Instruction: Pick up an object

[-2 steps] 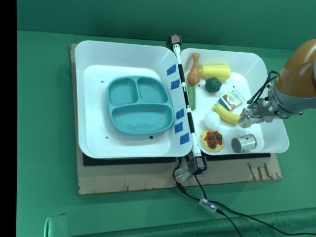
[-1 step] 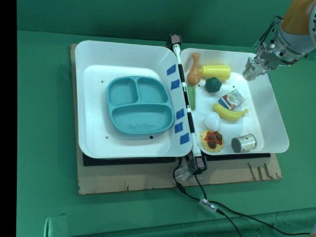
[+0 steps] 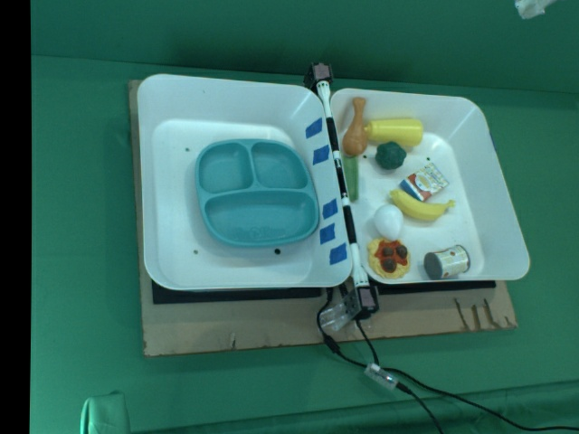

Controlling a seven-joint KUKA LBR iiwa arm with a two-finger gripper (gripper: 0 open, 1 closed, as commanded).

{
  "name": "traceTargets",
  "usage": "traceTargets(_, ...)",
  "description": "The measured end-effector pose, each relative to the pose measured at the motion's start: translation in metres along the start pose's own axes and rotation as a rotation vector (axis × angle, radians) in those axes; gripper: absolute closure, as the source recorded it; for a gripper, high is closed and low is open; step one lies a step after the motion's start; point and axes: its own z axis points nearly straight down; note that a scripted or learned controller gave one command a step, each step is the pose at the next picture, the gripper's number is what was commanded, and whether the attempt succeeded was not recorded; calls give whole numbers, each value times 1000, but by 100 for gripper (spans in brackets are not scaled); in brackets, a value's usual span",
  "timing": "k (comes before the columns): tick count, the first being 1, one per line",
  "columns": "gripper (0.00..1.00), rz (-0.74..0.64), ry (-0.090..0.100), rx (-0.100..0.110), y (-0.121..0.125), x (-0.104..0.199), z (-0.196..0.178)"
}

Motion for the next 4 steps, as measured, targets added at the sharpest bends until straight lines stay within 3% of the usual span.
traceTargets(1, 100, 3, 0, 8, -37, -2, 115)
traceTargets(2, 100, -2, 4, 8, -25, 61, 192)
traceTargets(3, 100, -2, 4, 9, -7, 97, 288)
traceTargets(4, 100, -2, 6, 3, -33, 122, 96)
